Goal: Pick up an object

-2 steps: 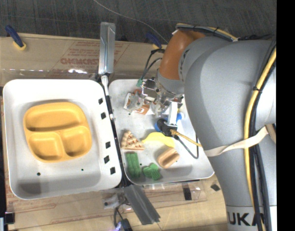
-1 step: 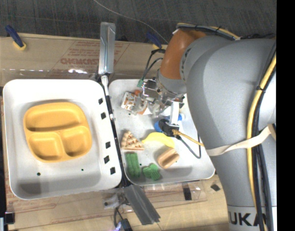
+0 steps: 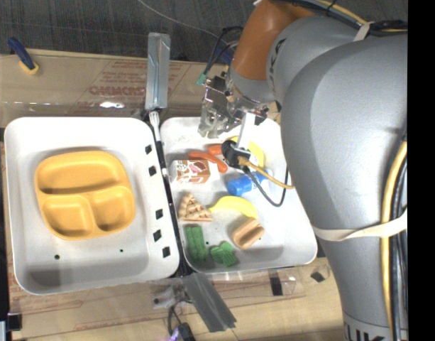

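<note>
My arm (image 3: pixel 345 119) is bulky, smooth grey with an orange band (image 3: pixel 256 38) above the wrist, black cables (image 3: pixel 274 194) trailing off it.

Faint red printing runs across the brown cardboard sheet (image 3: pixel 96 84) lying under the bins at the upper left of the frame, too blurred to read, and the small brown packet (image 3: pixel 191 170) carries markings too small to read.

We see even, fairly bright overhead light, mild glare on the white bins (image 3: pixel 75 130), soft shadows inside their walls, and slight blur throughout the frame.
</note>
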Robot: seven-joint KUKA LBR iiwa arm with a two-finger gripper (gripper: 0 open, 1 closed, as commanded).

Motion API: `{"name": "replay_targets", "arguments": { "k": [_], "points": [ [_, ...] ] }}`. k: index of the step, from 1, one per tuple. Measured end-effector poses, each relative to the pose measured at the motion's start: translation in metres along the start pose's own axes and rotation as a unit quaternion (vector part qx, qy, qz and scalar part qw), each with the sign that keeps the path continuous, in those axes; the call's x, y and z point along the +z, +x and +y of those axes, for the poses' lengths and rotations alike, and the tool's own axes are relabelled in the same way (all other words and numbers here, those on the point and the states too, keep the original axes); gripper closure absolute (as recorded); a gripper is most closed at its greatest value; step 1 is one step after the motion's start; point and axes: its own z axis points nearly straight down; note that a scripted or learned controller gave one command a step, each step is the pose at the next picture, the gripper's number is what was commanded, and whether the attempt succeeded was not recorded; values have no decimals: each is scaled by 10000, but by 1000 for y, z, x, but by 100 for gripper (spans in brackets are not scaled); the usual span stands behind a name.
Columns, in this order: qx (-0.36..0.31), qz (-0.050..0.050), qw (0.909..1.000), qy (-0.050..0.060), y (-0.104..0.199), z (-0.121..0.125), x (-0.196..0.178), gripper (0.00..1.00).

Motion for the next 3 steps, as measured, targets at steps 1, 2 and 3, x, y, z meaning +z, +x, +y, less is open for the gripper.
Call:
{"name": "replay_targets", "arguments": {
  "k": [1, 2, 3],
  "points": [
    [290, -33, 9996, 63, -100, -27, 66, 100],
    [265, -17, 9996, 37, -96, -26, 64, 0],
    [500, 3, 9987, -49, -63, 13, 95, 0]
  ]
}}
